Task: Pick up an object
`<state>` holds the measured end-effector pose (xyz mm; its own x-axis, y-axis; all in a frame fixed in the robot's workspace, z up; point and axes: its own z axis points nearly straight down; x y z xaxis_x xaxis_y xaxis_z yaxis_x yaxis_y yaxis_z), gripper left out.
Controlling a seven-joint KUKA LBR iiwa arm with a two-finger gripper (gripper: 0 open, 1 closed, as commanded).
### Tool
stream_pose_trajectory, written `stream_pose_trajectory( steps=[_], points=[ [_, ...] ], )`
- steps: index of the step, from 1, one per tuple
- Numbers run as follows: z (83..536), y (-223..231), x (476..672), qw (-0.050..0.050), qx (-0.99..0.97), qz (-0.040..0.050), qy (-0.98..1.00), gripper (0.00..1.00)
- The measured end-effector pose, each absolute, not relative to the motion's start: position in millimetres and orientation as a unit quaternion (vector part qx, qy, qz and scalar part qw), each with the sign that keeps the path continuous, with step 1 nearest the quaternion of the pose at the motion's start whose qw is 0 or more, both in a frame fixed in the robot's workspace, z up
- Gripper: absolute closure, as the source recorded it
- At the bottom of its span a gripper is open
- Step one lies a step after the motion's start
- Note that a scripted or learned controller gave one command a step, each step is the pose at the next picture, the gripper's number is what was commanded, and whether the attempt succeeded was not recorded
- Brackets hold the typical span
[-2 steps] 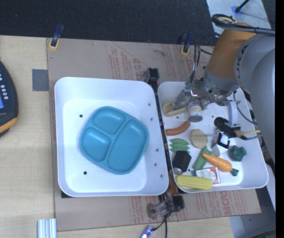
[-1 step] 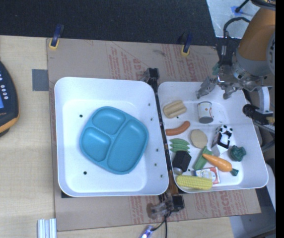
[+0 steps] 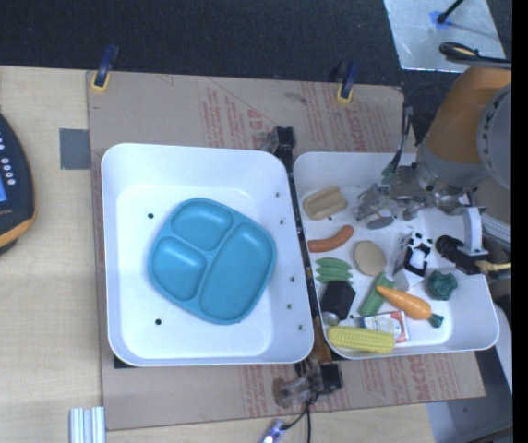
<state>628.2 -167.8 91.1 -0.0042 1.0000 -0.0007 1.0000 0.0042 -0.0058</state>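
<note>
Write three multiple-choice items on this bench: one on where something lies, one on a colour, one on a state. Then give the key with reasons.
1. Where does the blue divided plate lie?
A. in the left bin
B. in the right bin
C. on the bare bench

2. What colour is the toy carrot?
A. purple
B. orange
C. white

3. How does the corn cob stand to the gripper?
A. clamped between its fingers
B. lying apart from it, at the near edge of the right bin
C. hanging from the arm

Key: 1 A, the plate sits inside the left bin. 2 B, its body is orange with a green top. 3 B, the cob lies at the near edge of the right bin, far from the gripper.
</note>
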Motion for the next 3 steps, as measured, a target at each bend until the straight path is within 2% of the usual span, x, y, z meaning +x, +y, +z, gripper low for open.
stream_pose_trajectory(
  steps=[1,2,3],
  points=[
    [102,-169,628.7,0.002,-0.705,0.0028,-0.709,1.00],
    [174,-199,607.2,0.000,-0.706,0.0007,-0.708,1.00],
    [228,-165,654.9,0.001,-0.706,0.0004,-0.708,1.00]
  ],
)
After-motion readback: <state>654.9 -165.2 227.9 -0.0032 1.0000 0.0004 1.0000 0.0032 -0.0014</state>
